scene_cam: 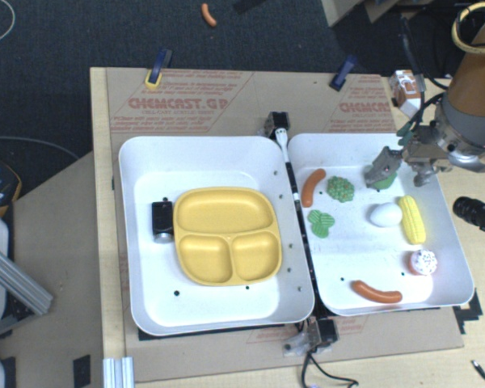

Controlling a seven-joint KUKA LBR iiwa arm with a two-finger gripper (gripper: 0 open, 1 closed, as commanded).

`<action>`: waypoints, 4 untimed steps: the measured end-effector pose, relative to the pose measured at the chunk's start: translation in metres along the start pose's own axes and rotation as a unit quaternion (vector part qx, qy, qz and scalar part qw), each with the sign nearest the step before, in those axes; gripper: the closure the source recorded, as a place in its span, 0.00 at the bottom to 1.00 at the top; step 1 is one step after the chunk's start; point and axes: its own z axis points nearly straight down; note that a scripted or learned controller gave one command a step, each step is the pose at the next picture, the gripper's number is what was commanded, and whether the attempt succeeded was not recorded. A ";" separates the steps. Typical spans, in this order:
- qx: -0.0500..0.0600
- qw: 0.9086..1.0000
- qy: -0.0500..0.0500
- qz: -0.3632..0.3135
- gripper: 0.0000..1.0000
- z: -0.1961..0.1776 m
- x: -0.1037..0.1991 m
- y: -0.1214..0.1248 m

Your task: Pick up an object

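Observation:
My gripper (403, 171) hangs over the back of the right bin (347, 148), open, with its two grey fingers spread apart. A small green piece (381, 183) shows just under the left fingertip (381, 168); I cannot tell whether they touch. Nothing sits between the fingers. Below the gripper lie a white egg (385, 214) and a yellow corn cob (411, 219). Further left are a green broccoli (339, 188), an orange sausage (312, 186) and a green leafy piece (321, 222). Near the front lie a second sausage (377, 292) and a white speckled ball (423, 262).
The left bin (145, 168) holds a yellow three-part plate (226, 234) with a small black block (162, 219) beside it. A black divider clip (278, 124) sits between the bins. The arm's cables (420, 111) hang at the right.

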 end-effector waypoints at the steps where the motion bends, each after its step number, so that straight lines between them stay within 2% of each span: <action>1: -0.006 1.000 -0.001 -0.001 0.00 -0.006 0.000 0.002; 2: -0.003 1.000 0.000 -0.001 0.00 0.052 0.001 -0.007; 3: -0.003 1.000 0.000 -0.001 0.00 0.100 0.010 -0.004; 4: -0.003 1.000 0.000 -0.001 0.00 0.164 0.008 -0.001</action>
